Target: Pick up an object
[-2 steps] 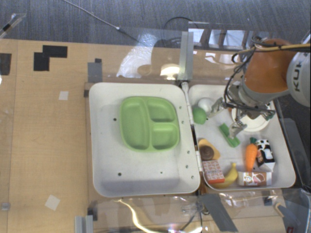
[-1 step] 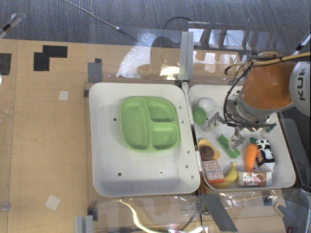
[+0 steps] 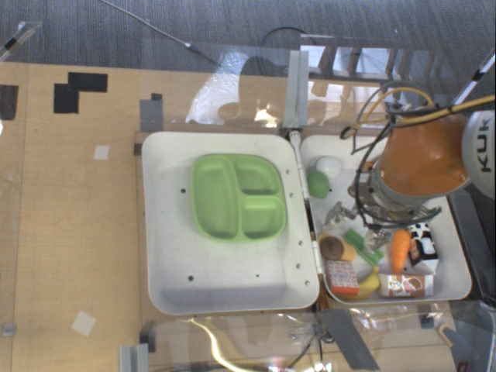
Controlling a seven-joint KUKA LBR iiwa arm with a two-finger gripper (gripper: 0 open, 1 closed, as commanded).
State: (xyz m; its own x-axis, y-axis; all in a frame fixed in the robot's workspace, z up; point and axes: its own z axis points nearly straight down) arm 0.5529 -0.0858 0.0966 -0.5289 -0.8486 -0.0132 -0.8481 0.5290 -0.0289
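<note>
Wooden desk [image 3: 70, 231] fills the left and lower part of the frame, carrying two shallow white bins side by side. Largest of these is the left bin [image 3: 167, 277], at the centre, and a green divided plate [image 3: 237, 197] lies flat in its upper middle. Next to it, right of centre, the right bin [image 3: 461, 273] is partly covered by the arm [image 3: 422, 157], whose orange band hangs over the bin's upper half. Below that band the gripper [image 3: 364, 222] points down into the bin among the objects; from this angle I cannot tell whether it is open or closed, and nothing is seen held in it. Small objects crowd the bin's lower part: an orange carrot [image 3: 399, 250] just beside a black-and-white carton [image 3: 424, 244], a red-and-white box [image 3: 342, 277] at the lower left, a long printed packet [image 3: 407, 286] along the bottom edge, and a brown round piece [image 3: 332, 246]. A green ball [image 3: 318, 183] and a white round object [image 3: 328, 165] sit near the upper left corner.
</note>
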